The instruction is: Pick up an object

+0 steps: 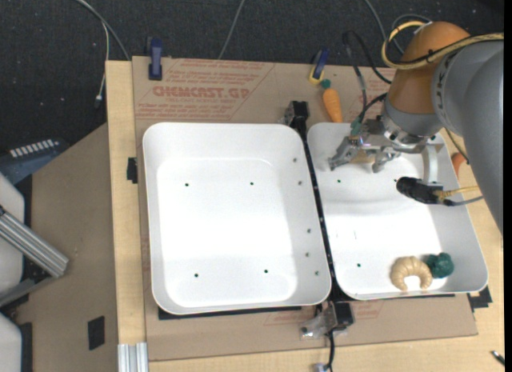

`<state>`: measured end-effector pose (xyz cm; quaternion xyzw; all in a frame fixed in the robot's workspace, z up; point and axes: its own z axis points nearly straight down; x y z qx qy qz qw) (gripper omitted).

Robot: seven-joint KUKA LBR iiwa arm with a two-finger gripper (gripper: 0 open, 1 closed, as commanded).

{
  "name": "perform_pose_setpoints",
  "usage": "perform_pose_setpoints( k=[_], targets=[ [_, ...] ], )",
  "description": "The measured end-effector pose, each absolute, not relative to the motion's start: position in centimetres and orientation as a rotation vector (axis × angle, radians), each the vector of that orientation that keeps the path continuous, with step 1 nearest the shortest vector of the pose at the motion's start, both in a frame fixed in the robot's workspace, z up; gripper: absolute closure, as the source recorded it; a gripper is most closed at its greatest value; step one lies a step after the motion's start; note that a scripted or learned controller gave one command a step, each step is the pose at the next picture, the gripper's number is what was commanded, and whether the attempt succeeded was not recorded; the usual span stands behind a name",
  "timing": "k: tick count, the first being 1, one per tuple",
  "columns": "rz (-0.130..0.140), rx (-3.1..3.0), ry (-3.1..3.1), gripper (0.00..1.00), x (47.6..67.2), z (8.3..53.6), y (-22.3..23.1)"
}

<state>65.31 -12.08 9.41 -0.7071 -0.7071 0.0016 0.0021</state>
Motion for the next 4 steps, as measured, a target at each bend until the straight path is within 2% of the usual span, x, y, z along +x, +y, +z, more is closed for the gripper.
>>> perform_pose_setpoints(
  k=[1,4],
  targets=[
    [-0.003,-2.222,-2.223,1.0,65.5,10.9,-12.1],
    [-0.006,-2.224,-2.225,1.0,65.3,25.4,-12.2]
  ],
)
